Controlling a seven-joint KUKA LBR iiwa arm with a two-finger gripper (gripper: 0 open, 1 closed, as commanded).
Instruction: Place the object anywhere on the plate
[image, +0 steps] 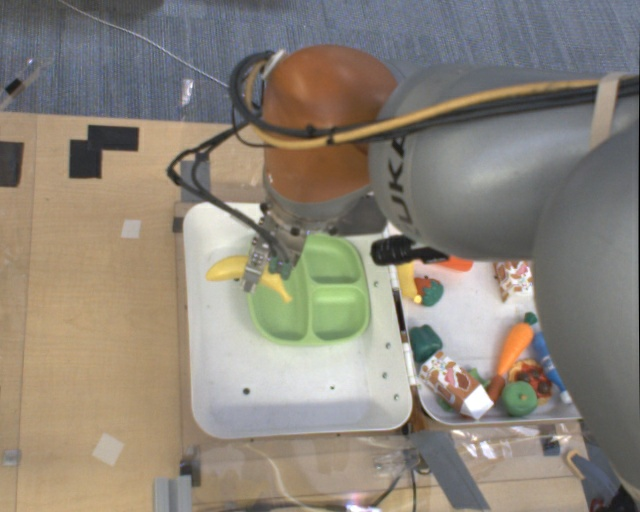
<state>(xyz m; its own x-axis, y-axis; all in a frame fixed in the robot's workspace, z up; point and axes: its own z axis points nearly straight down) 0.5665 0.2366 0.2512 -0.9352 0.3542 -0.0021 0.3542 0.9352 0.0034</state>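
Currently on the bench: two white bins, side by side. One left bin (290, 400), centre of the frame; one right bin (480, 415), at the lower right, partly covered by the arm.

Left bin contents: one green plate (335, 300) with three compartments, lying toward the bin's upper right; one yellow banana (245, 272), lying across the plate's left rim, its left end on the bin floor and its right end on the edge of the plate.

Arm: one grey arm (500, 150) with an orange band (320, 120), entering from the right and filling the upper right of the frame. One black cable and one yellow cable run along it.

Gripper (262, 268): one, pointing down over the plate's upper left rim, directly at the middle of the banana. The fingers overlap the banana from this angle; whether they are clasped on it or spread apart I cannot tell.

Right bin contents, counted as far as visible: one orange carrot (513, 345); one round green fruit (519, 398); one printed carton (455, 385) with a white end; one dark green piece (425, 342); one small red and green item (430, 292); one printed packet (515, 280) near the arm; one blue stick (548, 365) at the right edge.

Bench surface: two black marks (100, 148) at the upper left of the frame.
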